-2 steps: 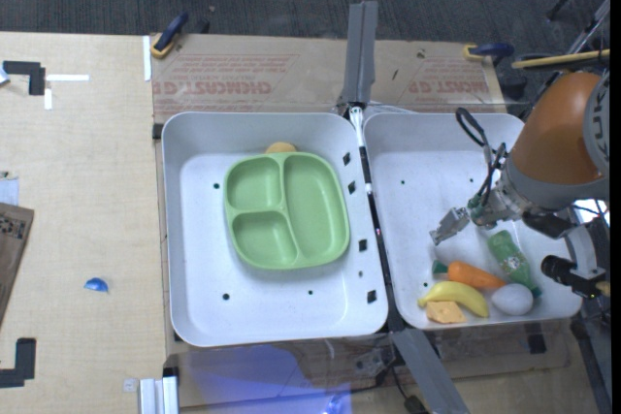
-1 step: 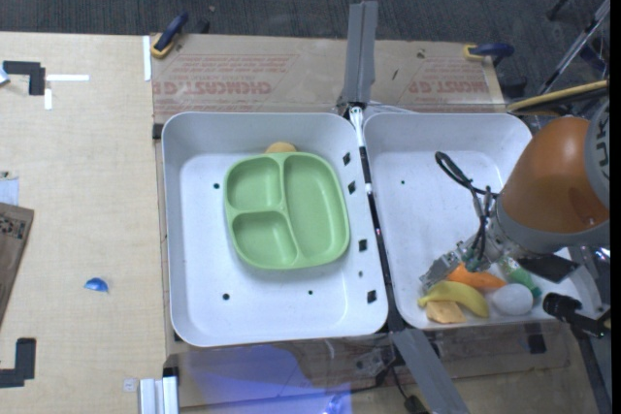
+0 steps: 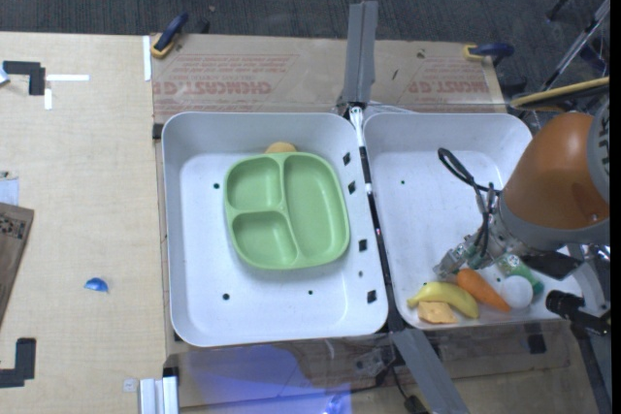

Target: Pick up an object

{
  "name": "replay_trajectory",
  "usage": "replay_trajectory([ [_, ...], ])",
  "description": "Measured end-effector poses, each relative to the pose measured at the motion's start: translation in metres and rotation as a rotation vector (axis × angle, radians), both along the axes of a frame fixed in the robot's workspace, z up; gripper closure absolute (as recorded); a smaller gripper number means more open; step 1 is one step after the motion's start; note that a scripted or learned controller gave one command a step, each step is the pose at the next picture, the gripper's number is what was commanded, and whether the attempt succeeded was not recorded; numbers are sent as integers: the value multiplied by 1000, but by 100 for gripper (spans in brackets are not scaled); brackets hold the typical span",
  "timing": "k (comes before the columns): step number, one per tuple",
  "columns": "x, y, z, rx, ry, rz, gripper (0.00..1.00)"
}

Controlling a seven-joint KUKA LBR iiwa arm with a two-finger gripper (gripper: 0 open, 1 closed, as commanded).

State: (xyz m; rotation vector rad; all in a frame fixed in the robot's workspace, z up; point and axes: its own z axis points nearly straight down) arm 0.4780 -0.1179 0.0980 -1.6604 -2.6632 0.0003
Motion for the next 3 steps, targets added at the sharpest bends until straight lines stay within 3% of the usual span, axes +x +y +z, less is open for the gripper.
replay_trajectory([
  [1,50,64,112,-3,-1,-89,100],
  [2,63,-8,121,-3,-2,114,100],
  [3,64,-9,129,-4,-1,115,100],
])
